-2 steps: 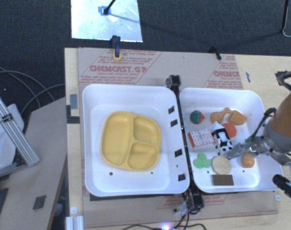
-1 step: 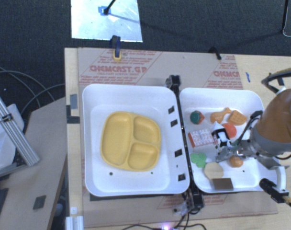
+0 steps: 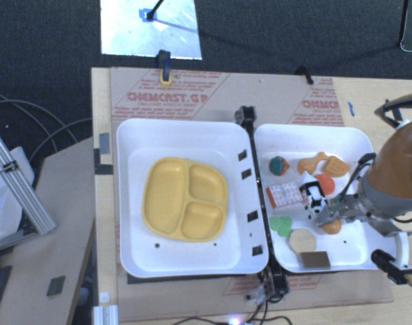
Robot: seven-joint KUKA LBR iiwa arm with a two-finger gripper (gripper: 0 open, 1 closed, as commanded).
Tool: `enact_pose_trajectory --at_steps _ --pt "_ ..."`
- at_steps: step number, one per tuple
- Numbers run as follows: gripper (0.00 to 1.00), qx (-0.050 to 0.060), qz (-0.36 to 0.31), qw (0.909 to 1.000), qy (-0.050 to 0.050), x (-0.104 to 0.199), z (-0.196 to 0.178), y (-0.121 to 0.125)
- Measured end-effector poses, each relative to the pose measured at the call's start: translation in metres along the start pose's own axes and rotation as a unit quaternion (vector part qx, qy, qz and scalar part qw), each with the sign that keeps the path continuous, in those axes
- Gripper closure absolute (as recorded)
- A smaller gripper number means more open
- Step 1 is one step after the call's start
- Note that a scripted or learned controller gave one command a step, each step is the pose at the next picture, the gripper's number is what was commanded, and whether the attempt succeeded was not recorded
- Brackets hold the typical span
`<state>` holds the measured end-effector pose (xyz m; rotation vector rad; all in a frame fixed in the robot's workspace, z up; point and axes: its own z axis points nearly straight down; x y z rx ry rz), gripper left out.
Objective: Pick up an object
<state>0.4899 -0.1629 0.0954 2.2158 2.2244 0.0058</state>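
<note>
Gripper [image 3: 322, 217]: low in the right bin [image 3: 355, 139], its jaws' spread impossible to tell, poised over an orange piece [image 3: 332, 227] to take it. Toy foods crowd that bin's middle. Yellow divided plate [image 3: 184, 198]: alone in the left bin [image 3: 135, 154].

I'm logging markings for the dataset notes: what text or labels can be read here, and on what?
"CHEMCAST GP", red print on the protective sheet behind the left bin.
"CHEMCAST", same red print at the sheet's right part, partly legible.
Small card in the right bin: red printing, too small to read.
</note>
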Motion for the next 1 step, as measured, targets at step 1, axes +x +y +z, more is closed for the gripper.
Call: enact_pose_trajectory --at_steps 1 --pt "1.00 -0.005 -0.007 1.0000 0.002 0.1125 -0.0940 0.0439"
